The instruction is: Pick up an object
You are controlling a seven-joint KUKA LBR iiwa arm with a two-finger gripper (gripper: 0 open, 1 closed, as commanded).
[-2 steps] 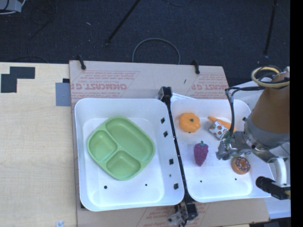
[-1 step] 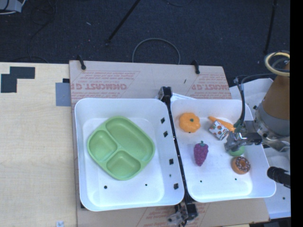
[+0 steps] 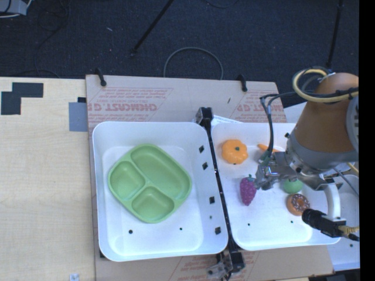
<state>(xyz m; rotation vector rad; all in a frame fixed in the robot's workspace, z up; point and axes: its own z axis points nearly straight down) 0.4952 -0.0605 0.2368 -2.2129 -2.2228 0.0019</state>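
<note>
Two bins; your gripper (image 3: 262,177) sits low beside the purple fruit (image 3: 248,191), likely lined up for it — grip state unclear.

You are looking at a robotics lab or test cell, not a home or a shop. Two bins (image 3: 111,157) sit side by side on a cardboard sheet (image 3: 140,101) with printed lettering, clamped to a pale wooden bench (image 3: 41,174). Behind the bench you see dark carpet (image 3: 76,34) with loose cables (image 3: 193,60) trailing across it. An industrial arm (image 3: 325,122) reaches over the right bin, with wiring looped along it. What lies in the bins is staged stuff: a green divided tray (image 3: 149,182) on the left, plastic toy food (image 3: 235,151) on the right. Black tape marks (image 3: 20,95) on the bench add to the rigged-up, experimental look.
</note>
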